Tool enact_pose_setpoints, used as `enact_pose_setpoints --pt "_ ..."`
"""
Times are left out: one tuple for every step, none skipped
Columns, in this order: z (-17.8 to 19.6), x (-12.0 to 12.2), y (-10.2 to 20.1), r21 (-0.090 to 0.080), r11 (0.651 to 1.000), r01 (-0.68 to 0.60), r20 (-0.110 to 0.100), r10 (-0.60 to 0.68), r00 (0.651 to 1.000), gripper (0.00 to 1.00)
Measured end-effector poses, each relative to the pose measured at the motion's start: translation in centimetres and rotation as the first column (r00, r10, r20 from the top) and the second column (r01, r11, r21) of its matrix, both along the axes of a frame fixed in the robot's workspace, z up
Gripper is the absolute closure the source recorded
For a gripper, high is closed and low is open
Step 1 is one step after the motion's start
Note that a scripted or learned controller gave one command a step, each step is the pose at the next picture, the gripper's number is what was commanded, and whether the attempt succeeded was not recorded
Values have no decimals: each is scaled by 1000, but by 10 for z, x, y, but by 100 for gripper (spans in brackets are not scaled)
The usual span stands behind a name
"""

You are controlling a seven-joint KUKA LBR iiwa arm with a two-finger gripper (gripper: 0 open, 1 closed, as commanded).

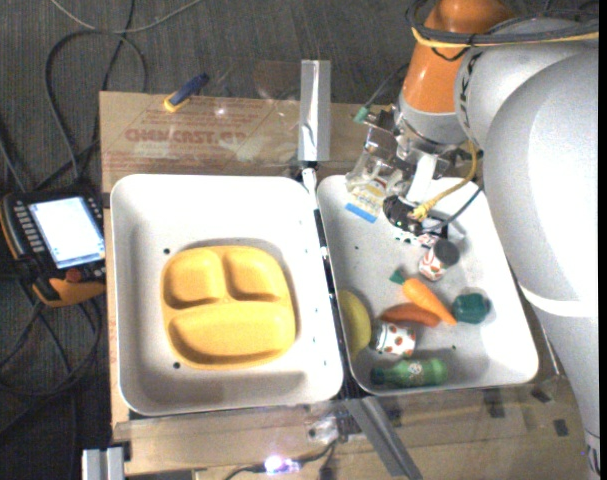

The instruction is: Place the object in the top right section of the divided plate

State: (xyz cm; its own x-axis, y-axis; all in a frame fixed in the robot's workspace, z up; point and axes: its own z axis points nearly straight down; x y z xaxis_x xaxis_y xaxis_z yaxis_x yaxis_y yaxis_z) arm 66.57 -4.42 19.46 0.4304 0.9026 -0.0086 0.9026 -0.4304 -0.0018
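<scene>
A yellow divided plate [228, 303] lies in the left bin [123, 268]; its top right section [259, 273] holds nothing. The right bin [503, 353] holds several small items: an orange carrot [429, 301], a yellow banana-like piece [355, 320], a green bottle [411, 372], a white cup with red spots [395, 340], a dark green piece [471, 307] and a small red-and-white item [432, 263]. My gripper [375, 180] hangs over the far left corner of the right bin, apart from those items. I see nothing held in it.
A divider wall [326, 268] separates the two bins. A metal bar [314, 108] stands behind them on cardboard [213, 133], where a blue-and-yellow marker [186, 90] lies. A handheld pendant [58, 230] sits left of the bench. The arm's large white body [553, 168] overhangs the right bin.
</scene>
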Motion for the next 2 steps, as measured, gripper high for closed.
enact_pose_setpoints --pt "-1 -9 73 5 998 -67 1 67 998 100" --pt "-11 -68 146 10 912 -410 1 410 912 100"
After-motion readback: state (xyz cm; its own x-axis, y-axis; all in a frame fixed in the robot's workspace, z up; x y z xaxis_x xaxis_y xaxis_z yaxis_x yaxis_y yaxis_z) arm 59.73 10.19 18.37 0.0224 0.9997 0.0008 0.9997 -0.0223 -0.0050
